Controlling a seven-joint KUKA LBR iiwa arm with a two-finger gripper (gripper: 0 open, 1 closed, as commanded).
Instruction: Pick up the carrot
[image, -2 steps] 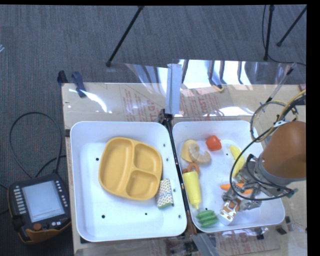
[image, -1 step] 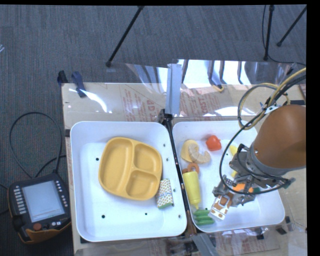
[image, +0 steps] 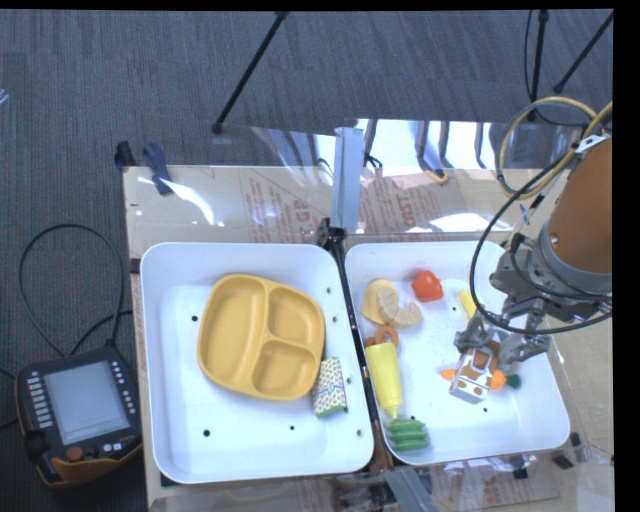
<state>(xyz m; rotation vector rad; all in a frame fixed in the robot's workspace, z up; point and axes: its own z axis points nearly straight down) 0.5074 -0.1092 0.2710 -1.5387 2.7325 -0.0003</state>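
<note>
Fingers (image: 476, 372) are lowered onto the carrot (image: 470, 376) in the right bin (image: 556, 420).
Whether the carrot is gripped or merely touched cannot be told; it is seen lying near a yellow bottle (image: 384, 376) and a red pepper (image: 427, 286).

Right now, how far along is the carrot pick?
Done: the pincer is down in the right bin, directly over the carrot. In hand: the grasp itself; the carrot lies on the bin floor, orange showing on both sides of the pincer, green top right. Left: a confirmed grip and the lift.
</note>
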